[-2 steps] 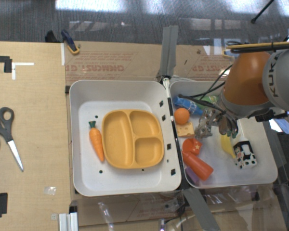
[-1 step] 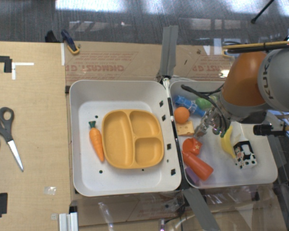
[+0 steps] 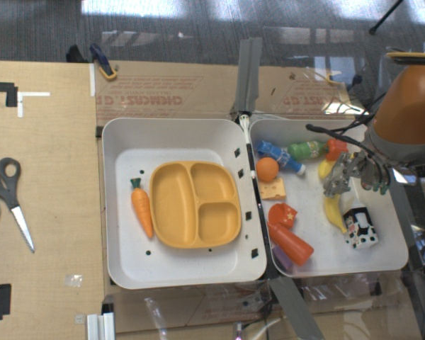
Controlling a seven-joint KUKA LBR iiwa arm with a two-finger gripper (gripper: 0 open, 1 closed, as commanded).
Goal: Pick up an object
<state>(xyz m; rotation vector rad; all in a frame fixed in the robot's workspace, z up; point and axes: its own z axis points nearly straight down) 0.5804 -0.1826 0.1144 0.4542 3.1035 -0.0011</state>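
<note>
The grey arm with its orange band (image 3: 409, 105) reaches in from the right and hangs over the right shallow white bin (image 3: 382, 261). Its two-finger metal gripper (image 3: 338, 178) sits above the upper right part of that bin, close over a curved yellow banana (image 3: 333, 213) and just beside a small yellow piece (image 3: 326, 167). The claw is a blurred tangle of grey metal and cables, so I cannot tell how wide it stands, and nothing can be made out between its tips.

In the same bin, a green plastic bottle (image 3: 306, 149) lies along the far wall with a small red-orange object (image 3: 337, 146) at its right end and a blue plastic toy (image 3: 279, 154) at its left. An orange ball (image 3: 268, 168) rests just below the blue toy, touching a pale yellow cheese wedge (image 3: 273, 189). Nearer the front lie a red block with a yellow star (image 3: 282, 215) and a red-orange plastic cylinder (image 3: 293, 244), with what may be a purple item (image 3: 282, 262) tucked under it. A black-and-white cow-patterned box (image 3: 360, 228) stands near the banana's lower end.

The left shallow white bin (image 3: 120, 261) holds a yellow three-compartment plastic plate (image 3: 195, 204) and, just left of it, an orange toy carrot (image 3: 142, 209). On the wooden bench (image 3: 42, 261) to the left lie grey-handled scissors (image 3: 13, 197)
</note>
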